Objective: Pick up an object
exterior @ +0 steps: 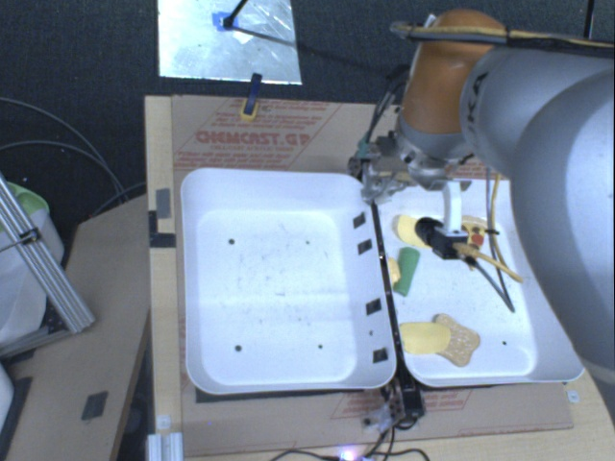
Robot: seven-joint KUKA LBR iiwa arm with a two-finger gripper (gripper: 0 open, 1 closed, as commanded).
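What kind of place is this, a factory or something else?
Probably a robotics test lab rather than a factory: a grey robot arm leans over the right bin, the left bin sits beside it on a cardboard sheet, and the right one holds small odd items like a green piece.

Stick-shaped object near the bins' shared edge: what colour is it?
The stick-shaped object is green; camera view.

Overhead camera — slanting down on bins point(269, 286).

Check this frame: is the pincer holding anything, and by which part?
Cannot be told: the pincer hangs at the right bin's far edge, nothing seen in it. The green piece lies loose in the bin.
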